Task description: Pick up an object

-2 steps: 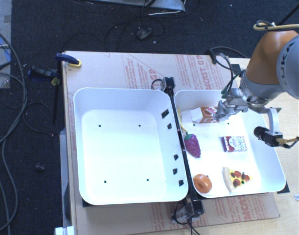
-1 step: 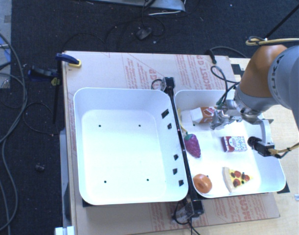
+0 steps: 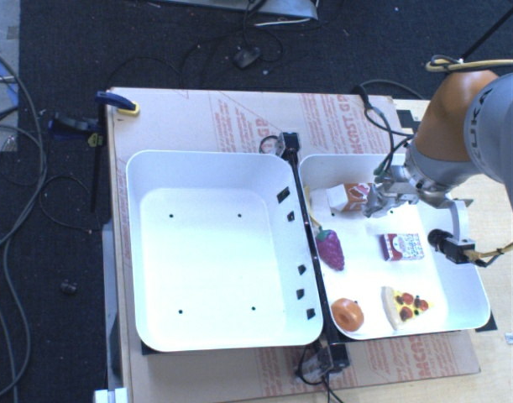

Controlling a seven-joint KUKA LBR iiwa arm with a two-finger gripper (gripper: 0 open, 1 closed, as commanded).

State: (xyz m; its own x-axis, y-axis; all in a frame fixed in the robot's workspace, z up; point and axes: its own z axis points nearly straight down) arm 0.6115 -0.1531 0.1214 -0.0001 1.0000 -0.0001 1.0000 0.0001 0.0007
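Two white bins (image 3: pixel 214 225) — five small objects (image 3: pixel 330 248) in the right one.

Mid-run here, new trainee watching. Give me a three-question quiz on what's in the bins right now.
1. True or false: the purple toy lies in the left bin.
2. Which item is nearest the gripper? A) pizza slice B) orange-and-white pack C) orange ball
3. Fill in: the red carton lies in the ____ bin.

Key: 1 false, it lies in the right bin, by the divider. 2 B. 3 right.
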